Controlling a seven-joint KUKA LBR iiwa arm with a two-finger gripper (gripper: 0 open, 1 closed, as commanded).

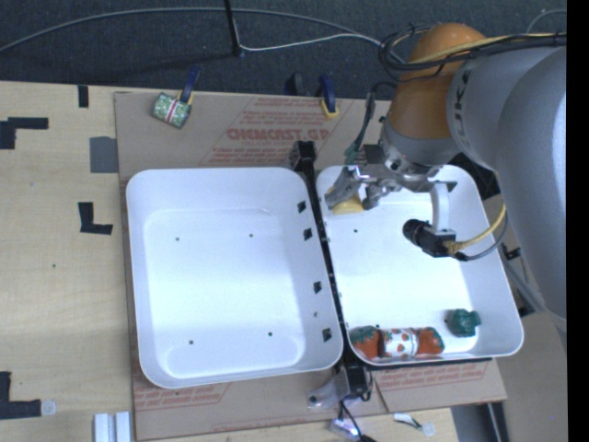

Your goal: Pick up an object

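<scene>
Your gripper point(354, 190) is sitting at the right bin's point(479, 288) far-left corner, right over a yellow object point(348, 206); can't tell its state. 2 more objects are lying along the near edge.

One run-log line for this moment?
tool: right bin far-left corner, over yellow object | grasp: unconfirmed | green toy, red-white items: near edge

Left bin point(147, 201) floor and middle of right bin point(492, 274) lie open to approach; the arm point(433, 90) crowds the right bin's far corner, and toys point(398, 343) line its near wall.
</scene>
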